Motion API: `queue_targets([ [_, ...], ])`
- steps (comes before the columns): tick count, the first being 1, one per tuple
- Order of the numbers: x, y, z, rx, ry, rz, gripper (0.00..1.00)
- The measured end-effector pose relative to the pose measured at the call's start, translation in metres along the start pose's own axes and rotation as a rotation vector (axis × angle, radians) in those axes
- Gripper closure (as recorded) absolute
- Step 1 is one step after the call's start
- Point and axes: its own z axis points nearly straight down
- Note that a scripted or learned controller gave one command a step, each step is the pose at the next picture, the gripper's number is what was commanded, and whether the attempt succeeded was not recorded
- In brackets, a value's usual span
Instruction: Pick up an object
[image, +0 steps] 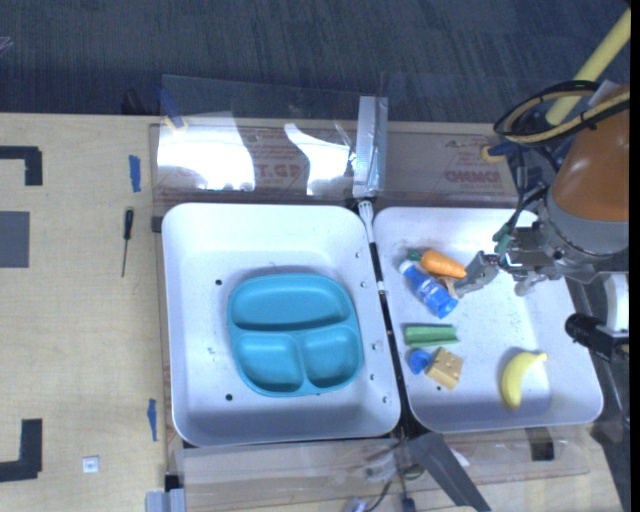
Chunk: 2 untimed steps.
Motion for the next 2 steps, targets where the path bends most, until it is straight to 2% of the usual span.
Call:
queue_targets([
  [1, 0.014, 0.087, 0.052, -0.001, -0.001, -0.221, 0.00],
  [2, -0.005, 0.088, 0.131, -0.021, -0.010, -0.255, 0.00],
])
